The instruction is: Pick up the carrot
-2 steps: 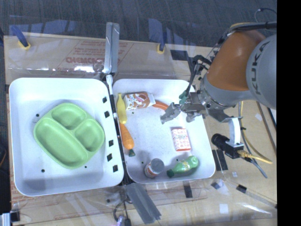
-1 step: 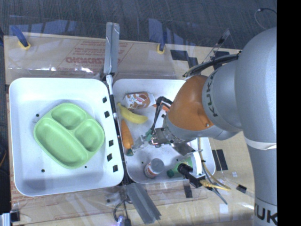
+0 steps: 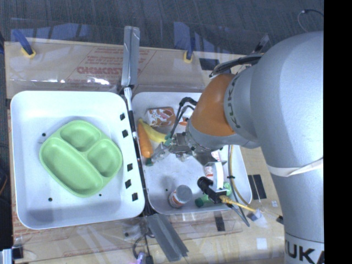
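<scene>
The carrot is a short orange piece lying against the left wall of the right bin. A yellow banana lies slantwise just above and to the right of it. My gripper reaches in from the right, low over the bin. It sits just right of the carrot and right by the lower end of the banana. The orange-banded wrist hides the middle of the bin behind it.
A brown-and-white packet lies at the back of the right bin. A small can, a green-tipped object and a white-and-red item lie near its front. The left bin holds a green divided plate.
</scene>
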Controlling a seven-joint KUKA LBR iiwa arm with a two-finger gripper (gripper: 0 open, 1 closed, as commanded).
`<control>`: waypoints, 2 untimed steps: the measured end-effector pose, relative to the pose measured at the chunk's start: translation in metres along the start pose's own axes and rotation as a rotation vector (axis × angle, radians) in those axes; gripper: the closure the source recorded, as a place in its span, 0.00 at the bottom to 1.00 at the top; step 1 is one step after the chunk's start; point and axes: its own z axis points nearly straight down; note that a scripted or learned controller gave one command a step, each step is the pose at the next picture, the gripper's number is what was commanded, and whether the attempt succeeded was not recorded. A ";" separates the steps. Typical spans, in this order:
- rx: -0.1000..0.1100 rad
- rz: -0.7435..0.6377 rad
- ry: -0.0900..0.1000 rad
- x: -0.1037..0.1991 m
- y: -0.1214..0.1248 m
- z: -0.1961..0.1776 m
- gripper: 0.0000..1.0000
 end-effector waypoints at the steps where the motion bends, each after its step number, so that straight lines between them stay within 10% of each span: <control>1: 0.019 -0.269 0.002 0.001 0.096 0.002 0.00; 2: 0.000 -0.274 0.000 -0.006 0.081 -0.001 0.00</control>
